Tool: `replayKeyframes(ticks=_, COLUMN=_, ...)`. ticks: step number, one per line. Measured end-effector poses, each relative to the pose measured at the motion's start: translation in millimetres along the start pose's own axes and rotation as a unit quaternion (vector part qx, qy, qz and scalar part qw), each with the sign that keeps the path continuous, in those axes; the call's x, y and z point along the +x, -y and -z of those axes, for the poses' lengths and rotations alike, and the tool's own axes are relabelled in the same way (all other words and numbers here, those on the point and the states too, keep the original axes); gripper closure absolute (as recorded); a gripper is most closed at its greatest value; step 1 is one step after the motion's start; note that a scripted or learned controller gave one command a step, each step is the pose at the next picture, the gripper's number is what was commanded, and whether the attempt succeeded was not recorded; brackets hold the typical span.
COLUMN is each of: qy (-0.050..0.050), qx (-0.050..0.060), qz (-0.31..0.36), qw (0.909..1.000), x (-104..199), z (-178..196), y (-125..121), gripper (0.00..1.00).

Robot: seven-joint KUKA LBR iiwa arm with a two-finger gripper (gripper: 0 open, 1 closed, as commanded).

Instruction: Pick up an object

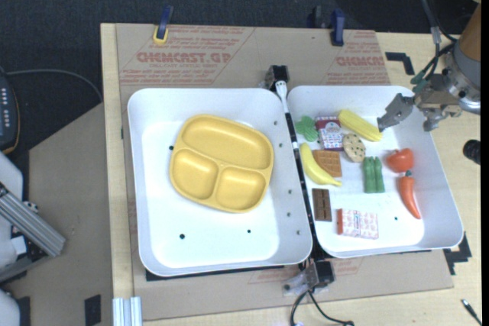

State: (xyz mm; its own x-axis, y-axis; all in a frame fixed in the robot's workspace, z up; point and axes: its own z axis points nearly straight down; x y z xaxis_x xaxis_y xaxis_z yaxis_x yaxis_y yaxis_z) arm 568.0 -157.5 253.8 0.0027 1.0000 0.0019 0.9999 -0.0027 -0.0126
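Lowest in frame, a red-and-white packet (357,223) lies in the right bin (443,229); jaws' spread can't be told, gripper (409,112) hovering upper right near a yellow corn (359,124): descend centred over it

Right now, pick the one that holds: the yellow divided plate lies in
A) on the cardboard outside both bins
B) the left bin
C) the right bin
B: the yellow divided plate sits alone in the left bin, while the toy foods lie in the right bin.
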Motion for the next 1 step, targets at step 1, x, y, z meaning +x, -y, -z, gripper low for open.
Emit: replayKeyframes(ticks=1, qy=0.001, qx=-0.007, qz=0.001, qw=1.0, x=0.3, z=7.5, y=-2.2, gripper=0.0)
